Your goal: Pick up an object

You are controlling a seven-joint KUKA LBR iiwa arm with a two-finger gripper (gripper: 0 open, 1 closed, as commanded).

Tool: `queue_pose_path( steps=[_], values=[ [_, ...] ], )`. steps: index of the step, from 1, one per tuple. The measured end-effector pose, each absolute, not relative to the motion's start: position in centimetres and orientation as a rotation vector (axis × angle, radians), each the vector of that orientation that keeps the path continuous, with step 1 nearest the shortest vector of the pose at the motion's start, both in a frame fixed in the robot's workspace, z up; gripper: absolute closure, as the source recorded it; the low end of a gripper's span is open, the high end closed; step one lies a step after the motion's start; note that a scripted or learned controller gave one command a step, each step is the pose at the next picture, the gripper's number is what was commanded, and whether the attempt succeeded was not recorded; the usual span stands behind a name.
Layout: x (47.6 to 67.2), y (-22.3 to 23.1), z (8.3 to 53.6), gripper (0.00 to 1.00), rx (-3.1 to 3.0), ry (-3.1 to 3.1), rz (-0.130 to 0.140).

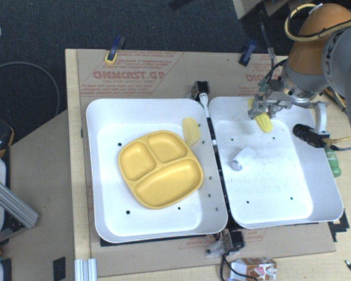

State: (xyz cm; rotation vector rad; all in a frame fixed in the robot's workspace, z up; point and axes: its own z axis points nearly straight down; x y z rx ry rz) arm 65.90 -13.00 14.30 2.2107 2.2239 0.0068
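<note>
**The jaws have the yellow toy, and lifting comes next**

The gripper [263, 112] hangs over the far end of the right bin [281, 192]. A small yellow toy [264, 124], maybe a bit of corn, sticks out from under it. The jaws look pulled in narrow, with the toy pinched between them. I cannot tell if the toy is off the bin floor or resting on it.

So I think the grab is done and the lift is the step in hand. The next move should go straight up and slow, so the toy does not slip out. The bin's far wall is close by, so going up is safer than going sideways.

A small white and grey thing [241, 157] lies near the middle of the same bin, apart from the toy. In the left bin [105, 127] sits a yellow plate [161, 168] with three parts, and a pale yellow piece [191, 131] lies just beside it. Both bins stand on the bench [164, 69].
</note>
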Motion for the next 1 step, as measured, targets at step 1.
queue_pose_path(
  steps=[1],
  values=[
    [64.34,-5.82,18.84,1.0,2.212,2.228,0.005]
  ],
)
